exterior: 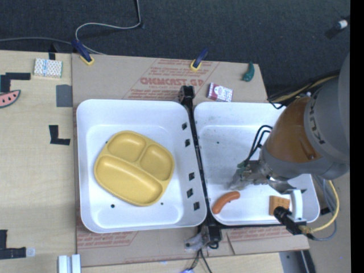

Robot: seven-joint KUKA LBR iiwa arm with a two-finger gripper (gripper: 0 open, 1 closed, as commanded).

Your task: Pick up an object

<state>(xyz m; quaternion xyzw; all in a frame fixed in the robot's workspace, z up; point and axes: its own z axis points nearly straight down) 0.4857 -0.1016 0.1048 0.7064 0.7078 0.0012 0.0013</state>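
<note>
An orange sausage-shaped toy [225, 201] lies near the front left corner of the right bin [227, 124]. A small tan waffle-like block [279, 203] sits near that bin's front right. My gripper [243, 177] hangs low in the right bin, just above and right of the sausage toy, with nothing visibly between its fingers. The grey arm with its orange band [290, 138] covers the bin's right side. A yellow divided plate [134, 166] lies in the left bin [91, 152].
A black divider with clips [193, 158] separates the bins. A small red-and-white packet [219, 92] and a green item [248, 71] lie on the cardboard behind the right bin. Yellow clamps [199, 60] hold the cardboard's far edge.
</note>
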